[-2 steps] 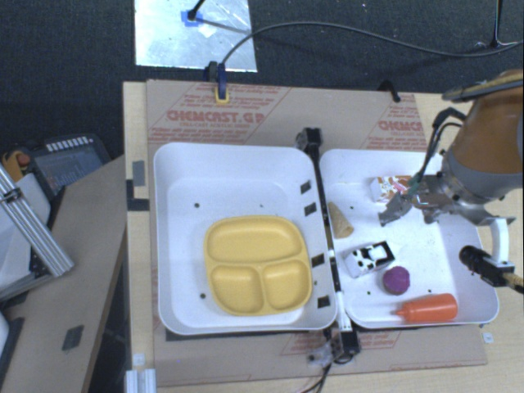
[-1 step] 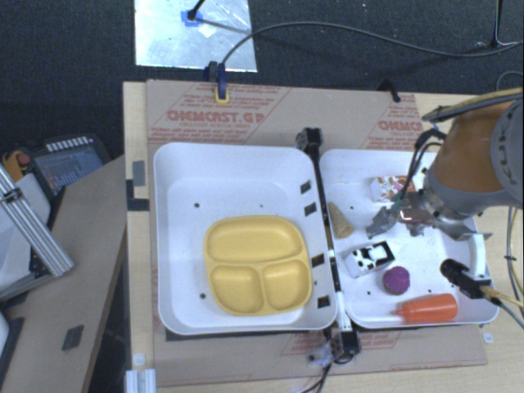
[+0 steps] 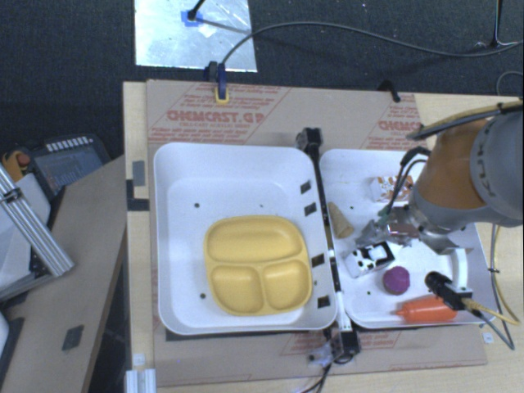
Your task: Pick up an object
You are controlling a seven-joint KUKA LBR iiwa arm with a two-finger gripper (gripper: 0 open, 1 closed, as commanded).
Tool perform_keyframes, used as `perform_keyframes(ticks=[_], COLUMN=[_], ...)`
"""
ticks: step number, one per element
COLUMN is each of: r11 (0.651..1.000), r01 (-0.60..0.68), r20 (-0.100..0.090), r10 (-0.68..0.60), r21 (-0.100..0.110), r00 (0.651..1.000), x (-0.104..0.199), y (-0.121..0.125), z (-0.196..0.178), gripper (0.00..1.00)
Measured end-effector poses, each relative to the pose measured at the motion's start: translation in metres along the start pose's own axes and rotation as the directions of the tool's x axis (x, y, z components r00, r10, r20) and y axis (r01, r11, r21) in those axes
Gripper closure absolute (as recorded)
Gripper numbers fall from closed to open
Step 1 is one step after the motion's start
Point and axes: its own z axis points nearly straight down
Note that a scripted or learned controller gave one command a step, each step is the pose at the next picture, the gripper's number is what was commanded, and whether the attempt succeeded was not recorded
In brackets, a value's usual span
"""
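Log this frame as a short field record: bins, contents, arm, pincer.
left bin: holds a yellow divided tray, three compartments
right bin: holds a purple ball, an orange carrot-shaped toy, a black-and-white toy, a tan cone, a small printed item near the far wall
arm: reaches in from the right over the right bin
pincer: low, just above the black-and-white toy; grip state unclear
object lifted: none seen
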Motion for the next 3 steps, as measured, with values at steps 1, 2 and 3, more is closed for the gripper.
perform_keyframes(ticks=[1,2,3], r11=[1.0,1.0,1.0], r01=[0.0,0.002,0.003], r20=[0.001,0.001,0.003], r10=[0.0,-0.002,-0.003], r21=[-0.006,-0.007,-0.012], r00=[1.0,1.0,1.0], x=[-0.001,0.004,0.002], y=[0.002,-0.006,-0.009], z=[-0.014,-0.065,-0.129], gripper=[1.0,1.0,1.0])
